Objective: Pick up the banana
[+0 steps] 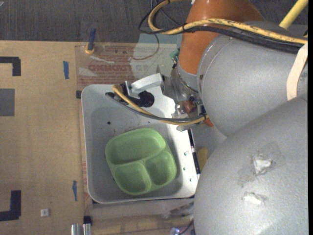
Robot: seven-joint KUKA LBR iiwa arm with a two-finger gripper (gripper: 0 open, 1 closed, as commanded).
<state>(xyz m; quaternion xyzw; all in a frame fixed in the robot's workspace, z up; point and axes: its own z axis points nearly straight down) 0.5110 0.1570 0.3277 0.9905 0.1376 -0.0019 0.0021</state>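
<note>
The grey arm with its orange band reaches in from the right and covers most of the right bin. Its gripper (185, 106) hangs over the divide between the two bins, by the back right corner of the left bin (93, 131). A small yellow patch (201, 156) shows between the left bin's right rim and the arm; it may be part of the banana, but too little is visible to tell. The arm hides everything else in the right bin.
A green divided plate (142, 160) lies in the front half of the left bin. A tan board (39, 131) with black marks and blue tape lies to the left. A clear plastic sheet (112, 62) sits behind the bin.
</note>
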